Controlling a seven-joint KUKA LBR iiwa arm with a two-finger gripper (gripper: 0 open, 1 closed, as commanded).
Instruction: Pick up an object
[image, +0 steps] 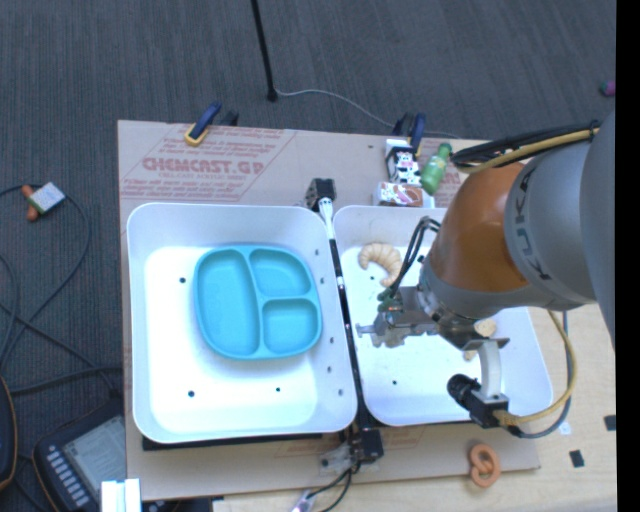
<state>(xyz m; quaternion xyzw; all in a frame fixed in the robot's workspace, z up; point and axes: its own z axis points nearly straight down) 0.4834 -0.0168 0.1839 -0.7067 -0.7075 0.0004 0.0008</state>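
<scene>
Arm (540, 230), grey with an orange band, reaches in from the right and hides much of the right bin (420, 415), so whatever lies under its bulk cannot be made out. Beneath both bins lies a cardboard sheet (200, 165) with red print, partly covered by them. The left bin (160, 400) holds a blue divided plate (258, 302), lying flat and in full sight near the middle. In the right bin the gripper (385, 328) hangs low over the white floor, close to the bin's left wall; its metal end is small and shadowed, and I cannot tell whether it is open or closed, nor whether it grips anything. Just above it in the view, near the bin's far left corner, lies a pale curved piece (380, 257), shaped like a croissant and apart from the gripper. A small green scrap (388, 296) sits between the two, half lost against the wrist. A beige bit (485, 327) peeks from under the arm, mostly hidden. Off the bins, an orange ring (483, 463) rests on the cardboard's near edge.
</scene>
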